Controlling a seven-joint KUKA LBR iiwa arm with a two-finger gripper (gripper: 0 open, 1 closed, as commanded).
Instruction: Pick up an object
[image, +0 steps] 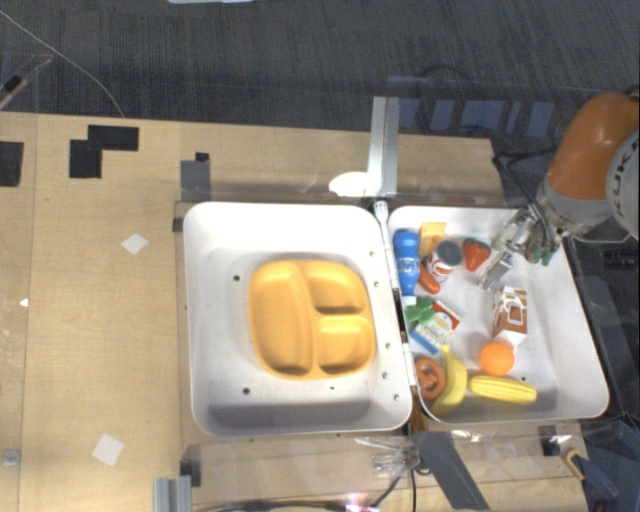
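Objects for picking lie heaped in the right-hand shallow white bin (590, 385); none has been singled out. Along its left wall stands a blue plastic bottle with a white cap (405, 262), with a small yellow block (432, 238) beside it near the far edge; a red strawberry-shaped toy (477, 255) sits just right of a round red-and-grey piece (443, 263). Near the middle lies a white and brown carton (510, 311); toward the near edge rest an orange ball (497, 358) and a yellow plastic banana (502, 390), close together, likely where tumbling left them. The left-hand white bin (215, 300) carries a yellow divided tray (310, 316) at its centre, probably a target for sorted items. The grey arm with its orange band (590, 150) reaches over the far right corner of the right bin; the two-finger gripper (510, 248) hangs just beside the strawberry, its fingers parted and holding nothing, apparently poised to descend.
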